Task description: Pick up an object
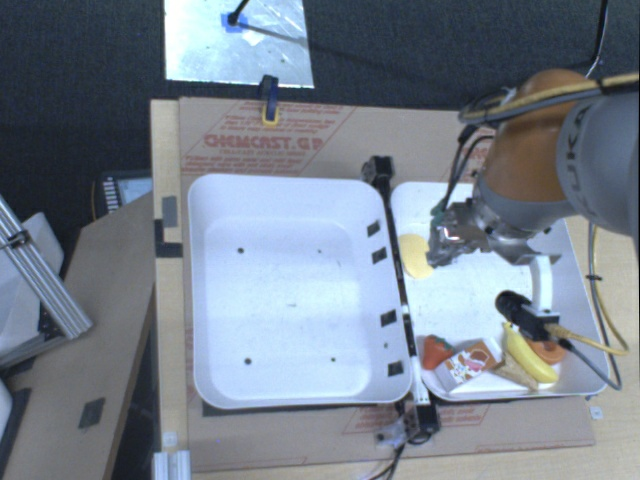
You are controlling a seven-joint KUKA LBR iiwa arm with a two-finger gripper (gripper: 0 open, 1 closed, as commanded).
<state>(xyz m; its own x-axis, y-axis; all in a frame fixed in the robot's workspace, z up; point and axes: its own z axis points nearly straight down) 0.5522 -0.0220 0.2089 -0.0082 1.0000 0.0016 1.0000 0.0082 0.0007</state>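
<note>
End effector [445, 243] low over the right bin [470, 293], beside a pale yellow disc [412, 256] near that bin's left wall; finger opening cannot be told. Banana [528, 354], carton [466, 365] and red piece [436, 351] lie along the front edge.

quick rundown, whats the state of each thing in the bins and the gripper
gripper: low over the right bin beside the pale yellow object, nothing seen held
pale yellow object: lying at the right bin's left wall
banana: lying flat near the front right corner
red and white packet: lying flat at the front edge
red piece: resting beside the packet
left bin: sitting level on the bench
right bin: holding all the objects
</note>
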